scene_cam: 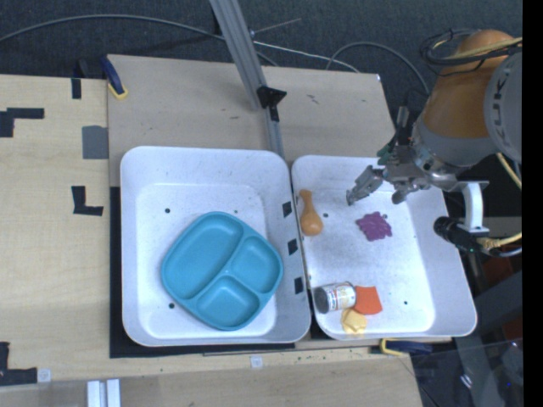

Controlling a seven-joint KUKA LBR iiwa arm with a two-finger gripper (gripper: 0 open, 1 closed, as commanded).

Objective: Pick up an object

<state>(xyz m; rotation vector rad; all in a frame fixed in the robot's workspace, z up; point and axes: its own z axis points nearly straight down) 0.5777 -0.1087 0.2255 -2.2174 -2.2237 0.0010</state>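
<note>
Purple and knobbly, sitting loose on the floor of the right bin: a grape cluster, likeliest thing to pick, just near of the gripper. Gripper hanging over the far half of that bin, fingers spread and holding nothing, one tip out to the left and one nearer the grapes; probably set wide to straddle something below before closing. Reaching in from the right on a grey arm with an orange band. Against the bin's left wall, an orange-tan gourd-like toy, awkward to reach so close to the rim. In the near corner, bunched together and touching: a small can on its side, an orange piece, a yellow bit; crowded, so harder to single out. Left bin holding a blue divided plate, lying flat, well apart from the gripper. Nothing lifted yet.
</note>
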